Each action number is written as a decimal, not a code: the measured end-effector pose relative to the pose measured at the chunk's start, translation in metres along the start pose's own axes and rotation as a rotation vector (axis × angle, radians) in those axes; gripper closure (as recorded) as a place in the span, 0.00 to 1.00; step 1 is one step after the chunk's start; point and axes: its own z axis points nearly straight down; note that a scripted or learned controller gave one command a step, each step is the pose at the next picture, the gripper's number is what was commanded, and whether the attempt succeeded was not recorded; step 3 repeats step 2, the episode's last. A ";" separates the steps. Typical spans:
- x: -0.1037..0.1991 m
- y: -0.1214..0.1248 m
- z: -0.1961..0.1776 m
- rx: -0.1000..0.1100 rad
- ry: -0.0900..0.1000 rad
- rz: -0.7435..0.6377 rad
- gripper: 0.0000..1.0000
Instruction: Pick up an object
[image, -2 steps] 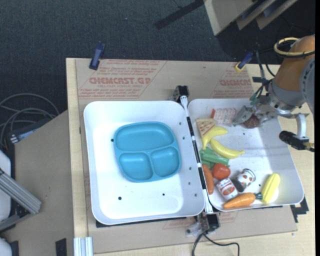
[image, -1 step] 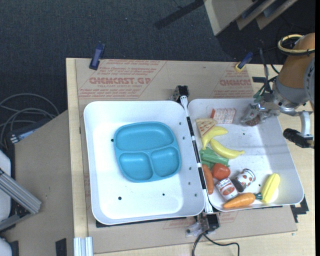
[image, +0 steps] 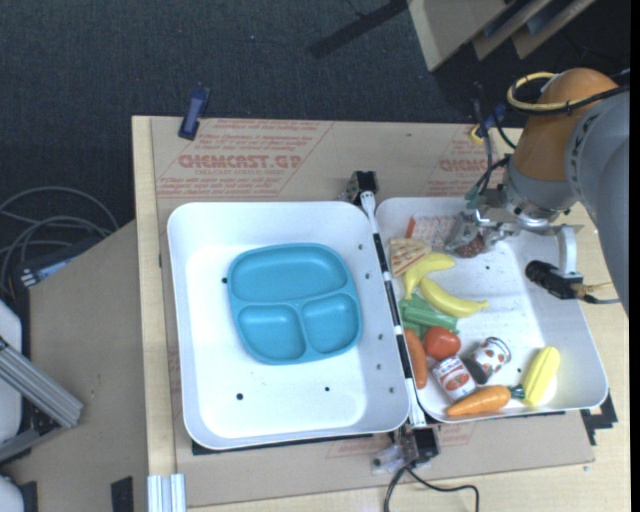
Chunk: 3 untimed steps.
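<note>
Cardboard-topped bench carries two white bins: left bin at 9 o'clock, right bin at 3 o'clock, touching.

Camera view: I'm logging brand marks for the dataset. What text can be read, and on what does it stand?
"CHEMCAST GP": red print on the brown protective sheet behind the left bin.
Same red print behind the right bin: partly hidden, blurred.
Can label: too small to read.

A grey arm is seen, ringed by an orange band above the wrist. A yellow cable loop lies at the band's ten o'clock, with thin dark wires beneath.
</note>
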 end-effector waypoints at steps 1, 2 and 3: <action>0.081 0.000 -0.101 -0.017 -0.002 -0.001 1.00; 0.127 -0.067 -0.107 -0.012 -0.002 0.000 1.00; 0.127 -0.067 -0.107 -0.012 -0.002 0.000 1.00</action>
